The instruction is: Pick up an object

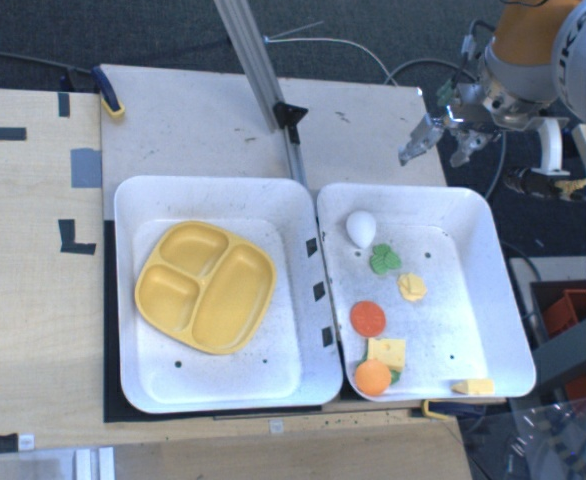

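The claw (441, 143) hangs above the tabletop (203, 118) just beyond the far rim of the right bin (473, 268), its two fingers spread apart with nothing between them. No object has been taken yet, and the candidates all lie in that bin: a white egg-shaped piece (361, 228) nearest the claw, then a green leafy piece (384, 260), a small yellow lump (412, 287), a red disc (368, 319), a yellow block (387, 352) and an orange ball (373, 377). They look like light toy food, probably stiff plastic. The egg and ball seem smooth and rounded, likely to squirt out unless pinched across the middle; the block offers flat sides. The left bin (133, 218) holds a yellow divided plate (206, 286).
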You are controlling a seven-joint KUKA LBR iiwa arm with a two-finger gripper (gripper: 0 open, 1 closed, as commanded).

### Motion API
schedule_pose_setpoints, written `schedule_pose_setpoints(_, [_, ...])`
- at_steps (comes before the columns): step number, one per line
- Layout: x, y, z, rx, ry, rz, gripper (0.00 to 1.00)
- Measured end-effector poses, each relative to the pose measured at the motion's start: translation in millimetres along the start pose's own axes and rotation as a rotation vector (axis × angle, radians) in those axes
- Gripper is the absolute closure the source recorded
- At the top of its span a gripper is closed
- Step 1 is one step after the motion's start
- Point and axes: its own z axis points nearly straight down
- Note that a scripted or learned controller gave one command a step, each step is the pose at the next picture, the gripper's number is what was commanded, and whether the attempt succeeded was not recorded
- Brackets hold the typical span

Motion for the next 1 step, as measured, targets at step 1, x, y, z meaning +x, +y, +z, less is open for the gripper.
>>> schedule_pose_setpoints(1, [-16.1, -103.9, 41.6, 0.007, 0.002, 0.005, 0.0])
